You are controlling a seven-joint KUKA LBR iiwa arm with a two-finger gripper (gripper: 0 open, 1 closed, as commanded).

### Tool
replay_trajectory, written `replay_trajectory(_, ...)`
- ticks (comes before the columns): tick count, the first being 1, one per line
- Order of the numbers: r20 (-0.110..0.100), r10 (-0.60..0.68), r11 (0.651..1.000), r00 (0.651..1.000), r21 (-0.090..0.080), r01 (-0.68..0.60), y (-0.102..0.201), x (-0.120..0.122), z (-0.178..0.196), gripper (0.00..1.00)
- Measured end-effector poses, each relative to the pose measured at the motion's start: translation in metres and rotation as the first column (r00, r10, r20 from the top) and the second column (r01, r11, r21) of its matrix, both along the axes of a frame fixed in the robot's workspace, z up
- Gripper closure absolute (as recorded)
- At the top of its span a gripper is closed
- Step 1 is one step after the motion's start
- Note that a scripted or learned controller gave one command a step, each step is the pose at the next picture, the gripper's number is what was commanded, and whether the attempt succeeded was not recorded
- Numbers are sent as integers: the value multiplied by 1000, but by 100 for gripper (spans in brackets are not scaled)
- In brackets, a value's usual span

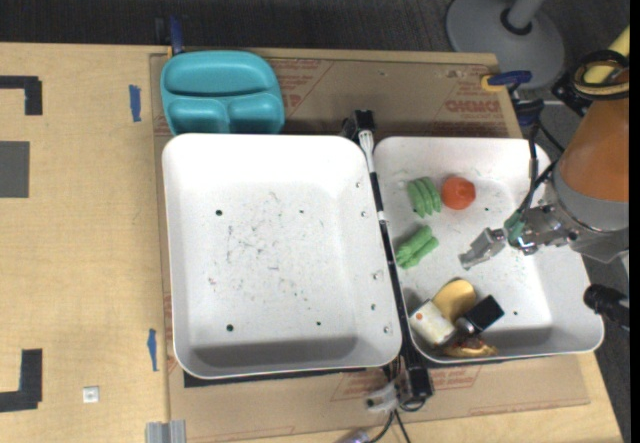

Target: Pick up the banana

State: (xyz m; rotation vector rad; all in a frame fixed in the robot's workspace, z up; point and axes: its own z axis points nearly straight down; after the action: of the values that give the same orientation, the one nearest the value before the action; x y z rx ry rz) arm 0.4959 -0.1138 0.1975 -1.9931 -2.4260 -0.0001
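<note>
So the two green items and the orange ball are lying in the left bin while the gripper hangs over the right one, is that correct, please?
Not quite: the camera view shows the two green items and the orange ball in the right bin, not the left bin. The gripper does hang over the right one.

Gripper (484,245) hovers above banana (456,297) in right bin (570,323)
</note>
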Motion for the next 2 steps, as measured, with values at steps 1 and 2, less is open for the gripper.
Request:
replay_trajectory(1, 1, -114, 993, 993, 0, 114, 17, -17, -113, 0)
replay_trajectory(2, 7, -114, 993, 993, 1, 114, 18, -15, -102, 100)
